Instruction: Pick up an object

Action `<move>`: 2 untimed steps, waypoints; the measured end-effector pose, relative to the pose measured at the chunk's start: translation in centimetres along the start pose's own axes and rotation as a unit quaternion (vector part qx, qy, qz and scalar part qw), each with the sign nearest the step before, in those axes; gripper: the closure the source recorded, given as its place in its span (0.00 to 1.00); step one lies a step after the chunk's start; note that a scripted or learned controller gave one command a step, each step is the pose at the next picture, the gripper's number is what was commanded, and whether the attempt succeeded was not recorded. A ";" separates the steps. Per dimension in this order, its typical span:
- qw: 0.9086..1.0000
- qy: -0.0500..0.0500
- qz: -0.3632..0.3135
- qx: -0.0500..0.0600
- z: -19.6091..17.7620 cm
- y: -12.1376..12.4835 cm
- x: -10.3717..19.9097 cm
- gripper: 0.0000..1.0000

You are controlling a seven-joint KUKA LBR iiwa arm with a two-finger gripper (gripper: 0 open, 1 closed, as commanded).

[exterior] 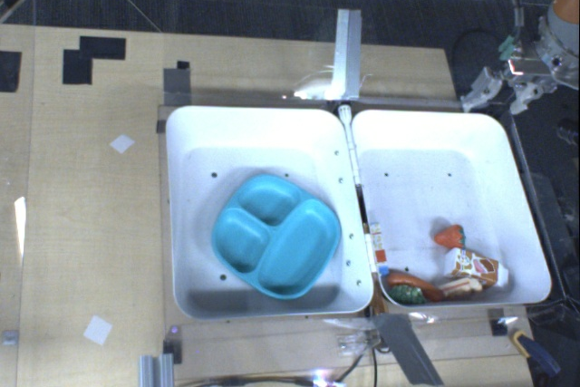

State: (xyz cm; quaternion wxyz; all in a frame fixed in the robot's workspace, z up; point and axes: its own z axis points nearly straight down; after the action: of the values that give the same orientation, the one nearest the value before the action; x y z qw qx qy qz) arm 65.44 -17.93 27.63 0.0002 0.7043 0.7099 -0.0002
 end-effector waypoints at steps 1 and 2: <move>0.996 -0.001 0.095 -0.001 -14.3 0.0 -2.5 0.00; 0.992 0.000 0.124 0.001 -1.4 -3.9 -1.1 0.00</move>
State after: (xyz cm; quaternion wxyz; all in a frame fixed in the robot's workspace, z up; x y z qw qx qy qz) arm 61.50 -19.09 29.06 -0.0005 0.7868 0.6173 -0.0008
